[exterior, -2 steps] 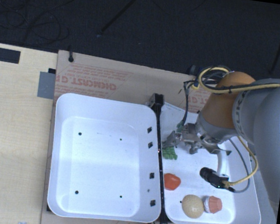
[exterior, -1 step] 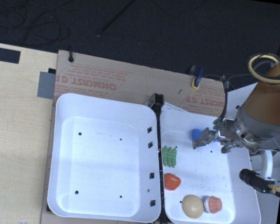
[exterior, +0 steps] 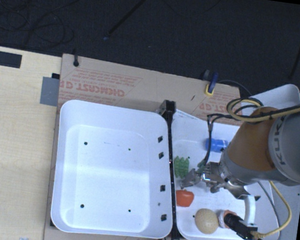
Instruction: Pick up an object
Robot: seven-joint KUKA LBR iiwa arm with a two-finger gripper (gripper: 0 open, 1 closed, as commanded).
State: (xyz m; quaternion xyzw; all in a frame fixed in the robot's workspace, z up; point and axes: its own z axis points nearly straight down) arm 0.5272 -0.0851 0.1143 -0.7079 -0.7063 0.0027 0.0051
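My gripper [exterior: 193,177] hangs low in the right bin [exterior: 193,130], near its left wall. A green ridged object [exterior: 180,165] lies just to its upper left, touching or nearly touching the gripper tip. A red object [exterior: 184,198] sits just below the gripper. Nearer the front lies a beige ball [exterior: 207,221]. A blue object [exterior: 217,145] rests at the back of the bin, partly hidden by the arm. I see nothing held in the gripper.
The left bin [exterior: 70,132] stands beside the right one, with a black divider rail [exterior: 168,164] between them. The arm's wide grey and orange body [exterior: 263,145] covers the right half of the right bin. Cardboard lies under both bins.
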